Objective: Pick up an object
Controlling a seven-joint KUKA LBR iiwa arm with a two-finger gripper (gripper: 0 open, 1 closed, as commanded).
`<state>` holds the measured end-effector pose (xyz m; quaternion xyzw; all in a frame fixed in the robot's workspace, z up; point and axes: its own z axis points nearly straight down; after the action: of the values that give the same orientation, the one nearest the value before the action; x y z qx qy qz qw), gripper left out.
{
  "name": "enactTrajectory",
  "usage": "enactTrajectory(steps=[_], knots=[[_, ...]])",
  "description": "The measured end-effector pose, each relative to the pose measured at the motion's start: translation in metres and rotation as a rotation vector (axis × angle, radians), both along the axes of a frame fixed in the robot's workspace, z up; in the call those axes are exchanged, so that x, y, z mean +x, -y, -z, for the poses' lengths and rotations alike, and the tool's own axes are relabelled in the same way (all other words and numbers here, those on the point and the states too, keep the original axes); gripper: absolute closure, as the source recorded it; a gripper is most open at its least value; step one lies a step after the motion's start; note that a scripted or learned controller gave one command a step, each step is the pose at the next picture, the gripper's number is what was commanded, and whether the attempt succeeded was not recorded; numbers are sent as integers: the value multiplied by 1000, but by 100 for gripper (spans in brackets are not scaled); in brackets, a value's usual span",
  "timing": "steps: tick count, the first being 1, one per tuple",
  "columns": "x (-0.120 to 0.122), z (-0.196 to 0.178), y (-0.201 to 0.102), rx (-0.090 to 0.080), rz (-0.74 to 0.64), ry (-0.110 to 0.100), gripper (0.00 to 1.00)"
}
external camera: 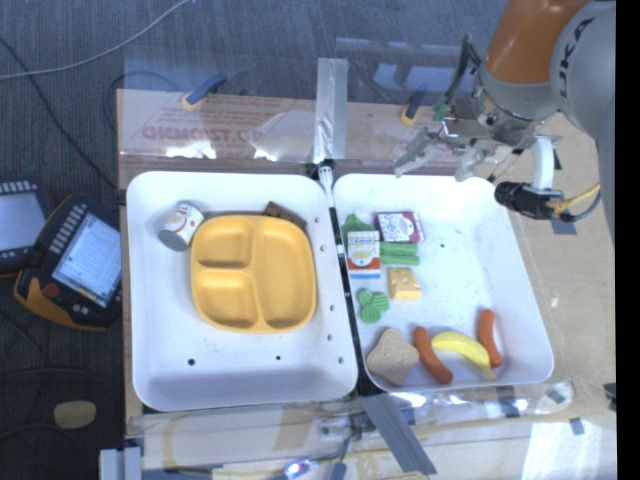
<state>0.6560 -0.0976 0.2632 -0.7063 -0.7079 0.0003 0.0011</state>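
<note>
So far, progress: nothing lifted.
Gripper (pixel 432 158): fingers spread, nothing between them, above right bin's (pixel 520 268) far rim.
Left: descend, grasp one item.

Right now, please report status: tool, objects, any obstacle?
Tool open, holding nothing, above right bin's far edge. Toy food lying untouched in the bin. Nothing blocking.

Dark grey carpet floor (pixel 150 18), white cable (pixel 120 38), handheld pendant (pixel 70 263) at left
</note>
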Motion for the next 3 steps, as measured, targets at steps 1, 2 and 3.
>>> enactTrajectory(steps=[1,2,3], knots=[[-5,125,3,-1,-174,-2,0],[-5,172,42,-5,-271,12,0],[-5,164,41,-1,-271,12,100]])
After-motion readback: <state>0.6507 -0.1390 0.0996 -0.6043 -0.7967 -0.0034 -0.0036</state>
